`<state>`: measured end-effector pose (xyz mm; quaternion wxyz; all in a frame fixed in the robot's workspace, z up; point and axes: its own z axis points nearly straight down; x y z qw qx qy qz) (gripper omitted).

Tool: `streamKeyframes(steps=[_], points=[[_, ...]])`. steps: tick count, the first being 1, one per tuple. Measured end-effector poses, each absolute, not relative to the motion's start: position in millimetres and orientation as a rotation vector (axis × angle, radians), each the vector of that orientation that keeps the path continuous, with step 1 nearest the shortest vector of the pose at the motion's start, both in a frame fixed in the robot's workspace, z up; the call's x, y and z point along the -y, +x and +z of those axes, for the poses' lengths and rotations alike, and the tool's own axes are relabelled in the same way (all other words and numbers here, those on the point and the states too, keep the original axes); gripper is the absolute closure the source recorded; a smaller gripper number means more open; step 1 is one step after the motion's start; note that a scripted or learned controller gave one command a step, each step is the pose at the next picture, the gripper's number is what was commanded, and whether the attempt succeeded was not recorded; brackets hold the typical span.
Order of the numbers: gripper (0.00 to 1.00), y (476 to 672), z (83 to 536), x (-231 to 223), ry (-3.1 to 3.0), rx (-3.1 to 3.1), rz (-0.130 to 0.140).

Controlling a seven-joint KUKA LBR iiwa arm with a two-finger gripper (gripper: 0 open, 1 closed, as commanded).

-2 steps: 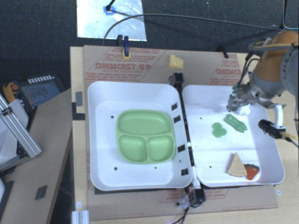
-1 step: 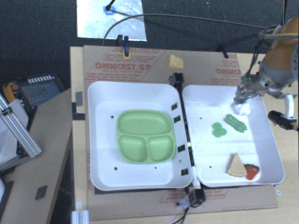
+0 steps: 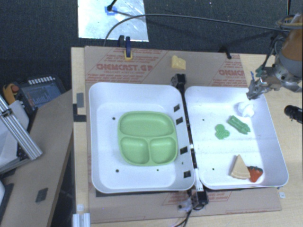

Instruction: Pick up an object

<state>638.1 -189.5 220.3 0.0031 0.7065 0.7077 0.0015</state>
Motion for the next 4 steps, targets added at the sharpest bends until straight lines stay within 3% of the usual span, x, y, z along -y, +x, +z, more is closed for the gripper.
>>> streamKeyframes(steps=[1, 4], points=[[1.0, 639.6, 264.2, 189.8, 2.212, -2.222, 0.005], [1.0, 632.0, 269.5, 15.3, 2.21, -2.233, 0.004]])
